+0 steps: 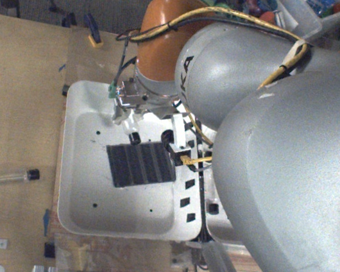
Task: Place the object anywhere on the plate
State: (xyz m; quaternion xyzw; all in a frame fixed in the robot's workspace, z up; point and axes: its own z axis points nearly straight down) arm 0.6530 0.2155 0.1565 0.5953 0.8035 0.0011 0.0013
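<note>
The grey arm with its orange band (165, 33) reaches in from the right, and its bulk covers most of the right-hand white bin. The claw (127, 113) hangs over the far part of the shallow white plastic bin on the left (69, 209), close to that bin's back wall. Its metal and white parts are bunched together and seen from above at a slant, so whether it stands wide or narrow cannot be told.

Just below the claw, on its nearer side, sits a small black object (135, 138) on the white floor of the bin. It is very near the claw's tip. Whether the two touch, or whether the claw has any hold on it, cannot be made out.

A little further toward the camera from the claw lies the dark, ribbed, rectangular plate (142, 165), flat on the bin floor and turned slightly askew. The small black object is just off the plate's far edge, near its middle, not on the ribbed surface.

To the right of the claw, under the arm, a yellow cable (193, 160) crosses a row of small black squares along the wall between the two bins.

Well to the left of the claw and nearer the camera, outside the bin, a clear tube with a black cap (12, 174) lies on its side on the brown bench (8, 90). Behind the claw, beyond the bin, a small blue clamp (93, 34) rests on the bench.
</note>
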